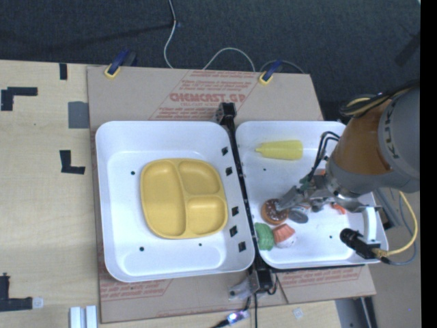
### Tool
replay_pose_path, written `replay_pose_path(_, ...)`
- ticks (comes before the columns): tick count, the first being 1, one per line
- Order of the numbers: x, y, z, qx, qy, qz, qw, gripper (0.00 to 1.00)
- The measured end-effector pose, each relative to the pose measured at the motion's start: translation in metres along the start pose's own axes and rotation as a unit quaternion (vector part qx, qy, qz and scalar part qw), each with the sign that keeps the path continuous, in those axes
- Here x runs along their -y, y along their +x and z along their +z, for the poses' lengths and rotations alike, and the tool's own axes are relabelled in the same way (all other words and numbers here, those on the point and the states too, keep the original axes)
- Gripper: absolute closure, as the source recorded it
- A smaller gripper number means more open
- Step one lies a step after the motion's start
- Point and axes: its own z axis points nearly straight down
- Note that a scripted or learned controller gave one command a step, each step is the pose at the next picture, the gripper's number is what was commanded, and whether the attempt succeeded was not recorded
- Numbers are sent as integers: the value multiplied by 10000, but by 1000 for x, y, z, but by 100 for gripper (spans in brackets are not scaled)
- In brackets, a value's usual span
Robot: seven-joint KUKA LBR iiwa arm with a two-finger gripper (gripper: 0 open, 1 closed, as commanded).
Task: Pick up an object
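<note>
We see the jaws (290, 203) low in the right bin (311, 251), right of centre in the frame, beside a small brown round piece (273, 212); we cannot tell whether they stand apart or together. The piece lies just left of them, perhaps touching. It looks light and rigid, so we judge a pinch across its rim would suit.

You see the gripper (290, 203) low in the right bin (311, 251), just beside a brown doughnut-like toy (274, 212). A yellow corn cob (280, 150) lies near the bin's far side, and a green and red toy (273, 236) sits at its near edge. The left bin (116, 183) carries a yellow divided plate (183, 198).
</note>
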Motion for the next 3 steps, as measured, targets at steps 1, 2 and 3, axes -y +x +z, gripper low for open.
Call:
replay_pose_path(1, -2, 0, -15, 5, -33, -5, 10000, 100)
replay_pose_path(2, -6, -9, -72, 17, -60, 1, 10000, 100)
replay_pose_path(3, -4, -19, -121, 19, -62, 2, 10000, 100)
